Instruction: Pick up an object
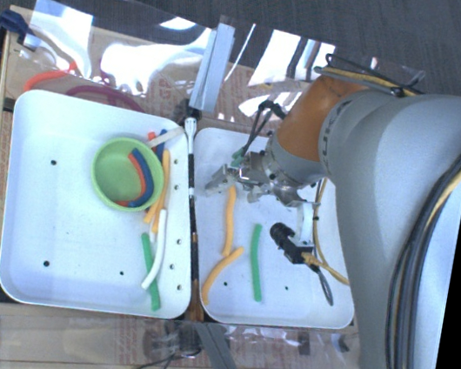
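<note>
In the right bin (pixel 297 310) an orange stick (pixel 228 219) lies lengthwise, with a second, curved orange stick (pixel 220 271) below it and a green stick (pixel 257 263) to their right. My gripper (pixel 235 182) hangs low over the bin's upper left part, right above the top end of the straight orange stick. Nothing is seen held in it. The grey arm with its orange band (pixel 313 114) reaches in from the upper right and hides the bin's far right corner.
The left bin (pixel 48 218) holds a green bowl (pixel 126 174) with red and blue curved pieces inside. Along its right wall lie an orange stick (pixel 158 197), a white stick (pixel 159 246) and a green stick (pixel 148 266). The divider rims (pixel 189 216) run between the bins.
</note>
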Motion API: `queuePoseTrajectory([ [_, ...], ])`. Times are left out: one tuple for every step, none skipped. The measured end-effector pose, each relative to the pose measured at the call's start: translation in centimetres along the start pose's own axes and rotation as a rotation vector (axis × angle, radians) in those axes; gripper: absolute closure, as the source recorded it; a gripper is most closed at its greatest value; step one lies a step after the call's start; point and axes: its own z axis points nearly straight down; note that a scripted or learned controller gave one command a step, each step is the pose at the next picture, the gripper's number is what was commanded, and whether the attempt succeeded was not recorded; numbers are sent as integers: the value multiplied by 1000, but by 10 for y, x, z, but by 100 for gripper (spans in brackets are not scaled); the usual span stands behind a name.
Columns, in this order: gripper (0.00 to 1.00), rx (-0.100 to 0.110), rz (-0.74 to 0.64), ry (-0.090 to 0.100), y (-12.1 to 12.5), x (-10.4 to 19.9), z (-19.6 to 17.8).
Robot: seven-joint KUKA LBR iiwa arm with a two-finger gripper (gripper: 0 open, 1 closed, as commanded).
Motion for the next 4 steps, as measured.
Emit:
queuePoseTrajectory([
  [100, 0, -5, 2, 1, 2, -10],
  [0, 1, -6, 2, 1, 2, -10],
  [100, 0, -9, 3, 1, 3, -20],
  [0, 0, -9, 3, 1, 3, -20],
])
